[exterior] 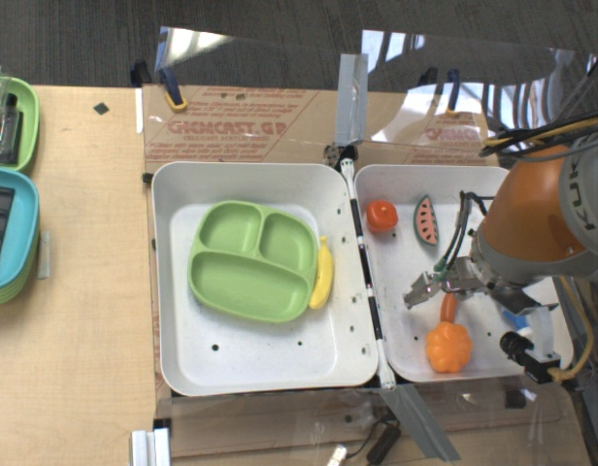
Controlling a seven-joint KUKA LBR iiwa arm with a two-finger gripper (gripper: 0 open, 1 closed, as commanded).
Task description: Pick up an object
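The right bin (400, 338) holds a red tomato (382, 216), a watermelon slice (427, 220), an orange pumpkin-like toy (448, 347) and a small orange-red piece (448, 309). My gripper (437, 287) hangs low in this bin, directly over the top end of the orange-red piece and just above the pumpkin toy. The grey and orange arm (532, 221) covers the bin's right side. Whether anything is held cannot be made out from this angle.
In the left bin (250, 352) lie a green divided plate (252, 260) and a yellow banana (322, 275) against its right side. Teal and green trays (8, 212) sit at the bench's far left. Cardboard (241, 124) lies behind the bins.
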